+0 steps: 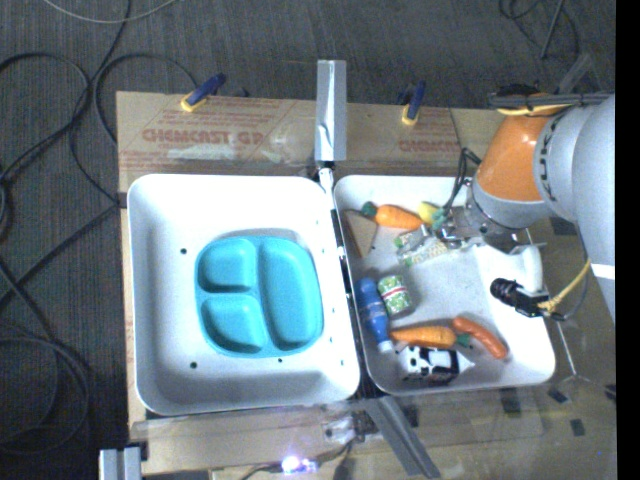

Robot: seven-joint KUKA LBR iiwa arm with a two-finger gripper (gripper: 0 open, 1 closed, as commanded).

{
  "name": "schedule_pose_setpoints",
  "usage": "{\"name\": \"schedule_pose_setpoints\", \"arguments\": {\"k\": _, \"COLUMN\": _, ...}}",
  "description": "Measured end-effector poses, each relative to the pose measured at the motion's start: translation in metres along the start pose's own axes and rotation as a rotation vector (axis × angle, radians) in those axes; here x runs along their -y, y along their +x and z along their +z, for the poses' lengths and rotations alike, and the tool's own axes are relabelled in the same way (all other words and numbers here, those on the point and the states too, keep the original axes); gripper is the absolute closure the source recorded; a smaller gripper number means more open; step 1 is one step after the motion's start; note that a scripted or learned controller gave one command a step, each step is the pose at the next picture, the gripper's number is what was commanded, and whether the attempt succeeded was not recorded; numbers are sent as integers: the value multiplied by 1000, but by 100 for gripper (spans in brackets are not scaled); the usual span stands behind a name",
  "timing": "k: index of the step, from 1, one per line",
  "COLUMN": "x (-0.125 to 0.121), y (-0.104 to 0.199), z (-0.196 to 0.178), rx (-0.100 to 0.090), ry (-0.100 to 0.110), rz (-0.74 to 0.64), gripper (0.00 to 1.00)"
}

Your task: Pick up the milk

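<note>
On the bench (pixel 150 118), brown board w/ two shallow white bins side by side. Left bin (pixel 160 228) is the larger-looking one; holds a blue divided tray (pixel 262 293), three compartments, sitting near bin centre. Right bin (pixel 520 368) carries all the small stuff.

Arm (pixel 560 163) comes in from 3 o'clock, grey w/ orange band, wrist hanging over the 1 o'clock corner of right bin. Gripper (pixel 440 230) low at the 12 o'clock part of that bin, amid clutter; fingers too hidden/blurred, so cannot tell if spread or closed, nothing visibly held.

Items in right bin, big to small:
- Carrot A (pixel 425 336), lying flat toward 6 o'clock, orange, green end pointing to 3.
- Carrot B (pixel 398 215), at 11 o'clock of bin, just beside gripper.
- Blue bottle (pixel 374 313), along the 9 o'clock wall, tilted, cap toward 5.
- Sausage-like orange piece (pixel 483 337), at 4 o'clock, touching or near carrot A's green end.
- Milk (pixel 430 364), black-and-white cow-patch carton, at 6 o'clock edge of bin, directly below carrot A, well apart from gripper.
- Green can (pixel 394 295), near bin centre, just beside bottle.
- Speckled pale packet (pixel 425 252), under gripper, approx. 12 o'clock.
- Yellow bit (pixel 430 211), by carrot B's tip.

Blue-yellow clamps on the board at 12 o'clock: one (pixel 202 92), another (pixel 411 105). Cables on dark floor around the bench.
</note>
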State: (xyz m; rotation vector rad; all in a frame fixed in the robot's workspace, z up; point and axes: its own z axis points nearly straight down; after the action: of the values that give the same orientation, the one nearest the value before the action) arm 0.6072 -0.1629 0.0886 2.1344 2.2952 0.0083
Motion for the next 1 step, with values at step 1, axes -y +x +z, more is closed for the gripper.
{"name": "schedule_pose_setpoints", "arguments": {"k": 1, "x": 66, "y": 54, "z": -3, "rx": 8, "ry": -6, "rz": -43, "gripper": 0}}
